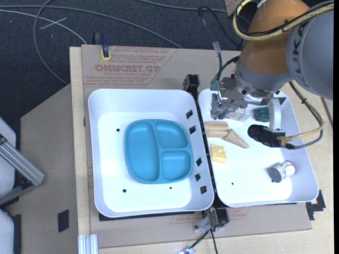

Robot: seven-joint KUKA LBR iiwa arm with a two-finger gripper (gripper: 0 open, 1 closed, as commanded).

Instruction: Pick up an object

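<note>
In the camera view the gripper (223, 109) is hanging over the right bin (296, 192), near its upper left corner; I cannot tell how its jaws are set. Just below it, the tan wooden block (216, 128) is lying flat, looking light, stiff and fairly smooth, so pinching across its short width is probably suiting it best
</note>
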